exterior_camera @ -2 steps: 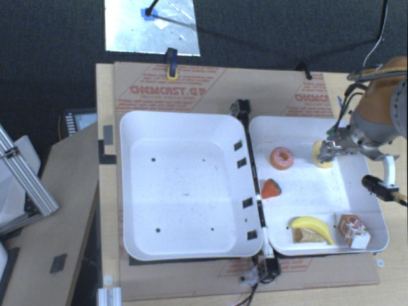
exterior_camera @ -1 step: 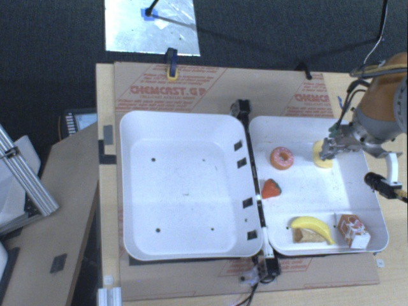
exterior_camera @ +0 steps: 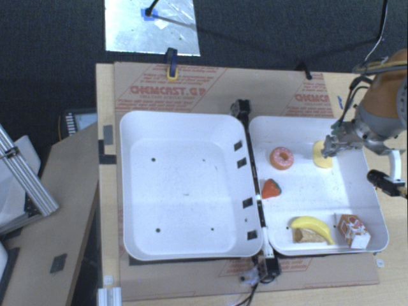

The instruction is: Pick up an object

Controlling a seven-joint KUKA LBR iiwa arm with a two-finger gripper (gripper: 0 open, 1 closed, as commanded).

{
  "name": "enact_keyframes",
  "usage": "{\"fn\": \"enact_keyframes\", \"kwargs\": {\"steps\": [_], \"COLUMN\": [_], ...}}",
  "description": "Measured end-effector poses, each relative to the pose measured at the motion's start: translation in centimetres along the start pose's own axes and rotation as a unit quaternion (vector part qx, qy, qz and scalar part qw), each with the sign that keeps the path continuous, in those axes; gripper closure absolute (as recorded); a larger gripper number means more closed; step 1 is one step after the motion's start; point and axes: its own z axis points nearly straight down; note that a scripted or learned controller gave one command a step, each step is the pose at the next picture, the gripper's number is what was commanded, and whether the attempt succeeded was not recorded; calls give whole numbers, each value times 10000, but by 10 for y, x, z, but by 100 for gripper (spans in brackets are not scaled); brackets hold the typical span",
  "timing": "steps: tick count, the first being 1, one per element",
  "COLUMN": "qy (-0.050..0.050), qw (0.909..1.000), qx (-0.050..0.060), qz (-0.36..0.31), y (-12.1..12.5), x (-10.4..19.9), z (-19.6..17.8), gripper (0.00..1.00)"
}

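The right bin holds several small objects. A pale yellow piece lies near its far wall, and my gripper hangs right above it, partly covering its right side. Whether they touch cannot be made out. A pink-glazed donut sits to the left of the yellow piece. Nearer the divider lies a red strawberry. By the front wall a banana rests over a slice of bread, with a small red-and-white box to its right.
The left bin stands beside the right one, joined by a black clamp strip. The grey arm with its orange band comes in from the right edge. A metal sheet lies beyond the bench.
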Motion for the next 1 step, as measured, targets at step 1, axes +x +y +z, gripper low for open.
{"fn": "enact_keyframes", "kwargs": {"steps": [1], "qy": [-7], "qw": [10000], "qx": [-17], "qz": [-15], "y": [1], "x": [0], "z": [-11], "gripper": [100]}}
